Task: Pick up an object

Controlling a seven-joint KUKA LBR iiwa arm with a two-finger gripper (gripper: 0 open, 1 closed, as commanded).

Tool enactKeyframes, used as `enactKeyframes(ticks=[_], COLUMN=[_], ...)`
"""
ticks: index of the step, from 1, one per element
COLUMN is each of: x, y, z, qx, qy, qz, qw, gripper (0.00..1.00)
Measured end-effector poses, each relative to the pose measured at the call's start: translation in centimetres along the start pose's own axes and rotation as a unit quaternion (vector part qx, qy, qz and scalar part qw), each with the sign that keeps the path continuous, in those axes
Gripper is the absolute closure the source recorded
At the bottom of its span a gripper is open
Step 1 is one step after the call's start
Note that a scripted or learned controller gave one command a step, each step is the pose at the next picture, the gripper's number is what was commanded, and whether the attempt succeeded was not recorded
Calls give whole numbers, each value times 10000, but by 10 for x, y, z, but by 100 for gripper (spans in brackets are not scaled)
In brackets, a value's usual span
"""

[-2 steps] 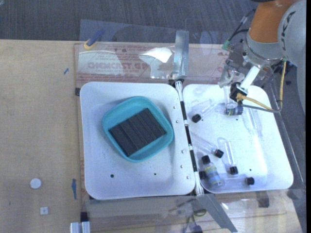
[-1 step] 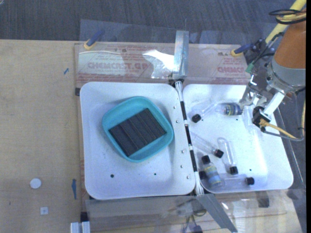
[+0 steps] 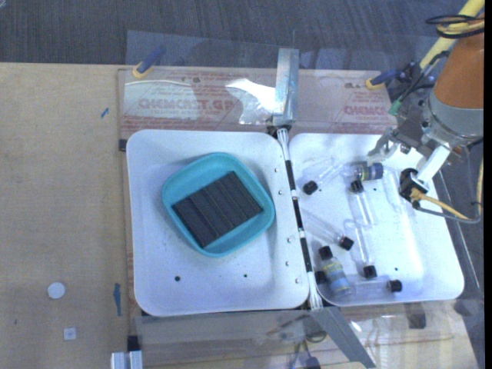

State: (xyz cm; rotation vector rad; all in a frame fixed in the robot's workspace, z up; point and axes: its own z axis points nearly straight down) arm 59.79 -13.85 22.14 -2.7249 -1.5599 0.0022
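Note:
The right white bin (image 3: 438, 244) holds several clear vials with black caps. One vial (image 3: 326, 174) lies near the bin's upper left, another (image 3: 361, 210) in the middle, and a vial with dark contents (image 3: 335, 276) rests at the bottom left. A small bluish-capped vial (image 3: 372, 171) lies just left of my gripper (image 3: 396, 166). The gripper hangs over the bin's upper right part, below the orange band (image 3: 461, 71). Its two fingers (image 3: 382, 147) stand apart, open, with nothing between them.
The left white bin (image 3: 146, 229) bears a teal dish (image 3: 178, 184) with a dark ridged block (image 3: 217, 208) in it. A metal divider post (image 3: 286, 83) stands behind the bins. Yellow and black cables (image 3: 442, 204) trail off the gripper at the right.

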Motion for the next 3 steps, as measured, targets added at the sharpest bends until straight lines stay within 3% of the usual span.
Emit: enactKeyframes(ticks=[1, 2, 3], x=[-44, -33, -5], y=[-34, 62, 70], z=[134, 134, 135], qx=[-41, -4, 146], qy=[14, 70, -146], qz=[-143, -632, -616], qw=[9999, 9980, 9979], gripper=[0, 0, 0])
